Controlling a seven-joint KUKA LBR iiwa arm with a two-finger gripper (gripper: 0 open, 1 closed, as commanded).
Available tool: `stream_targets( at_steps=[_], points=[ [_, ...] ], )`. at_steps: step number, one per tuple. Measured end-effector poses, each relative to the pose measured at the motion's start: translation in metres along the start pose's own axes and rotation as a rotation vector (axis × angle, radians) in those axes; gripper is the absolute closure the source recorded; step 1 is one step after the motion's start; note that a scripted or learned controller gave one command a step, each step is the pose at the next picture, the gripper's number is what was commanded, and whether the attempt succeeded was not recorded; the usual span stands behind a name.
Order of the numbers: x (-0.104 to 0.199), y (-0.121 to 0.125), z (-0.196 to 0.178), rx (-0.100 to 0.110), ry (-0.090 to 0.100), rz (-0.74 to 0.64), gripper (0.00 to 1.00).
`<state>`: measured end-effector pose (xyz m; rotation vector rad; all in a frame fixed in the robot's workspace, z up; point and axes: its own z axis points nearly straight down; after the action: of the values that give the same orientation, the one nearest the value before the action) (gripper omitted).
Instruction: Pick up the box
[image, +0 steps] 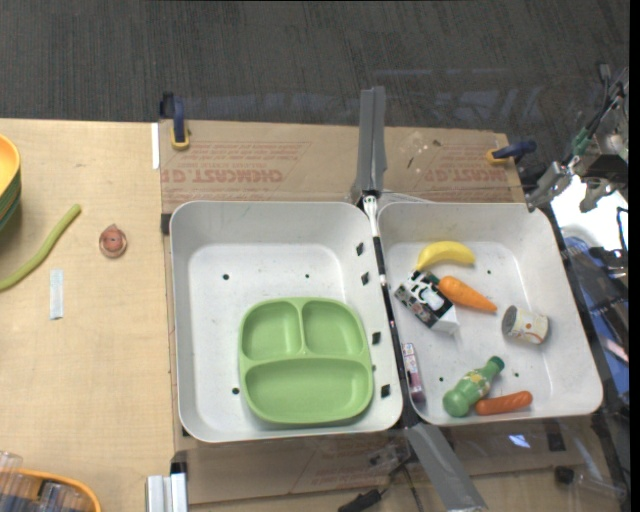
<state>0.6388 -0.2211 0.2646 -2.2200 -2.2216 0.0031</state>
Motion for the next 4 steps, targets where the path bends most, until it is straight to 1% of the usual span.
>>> stream_targets(
  at_steps=[1,2,3,4],
  points=[
    [0.016,0.001,-0.008,0.000,-0.001,0.290,0.00],
    [0.066,-0.025,0.012,0.003,-0.001,0.550,0.00],
    [0.117,-0.076,0.030,0.003,0.000,0.704,0.00],
    [0.129,-0.085,0.031,0.004,-0.001,0.938,0.00]
  ],
)
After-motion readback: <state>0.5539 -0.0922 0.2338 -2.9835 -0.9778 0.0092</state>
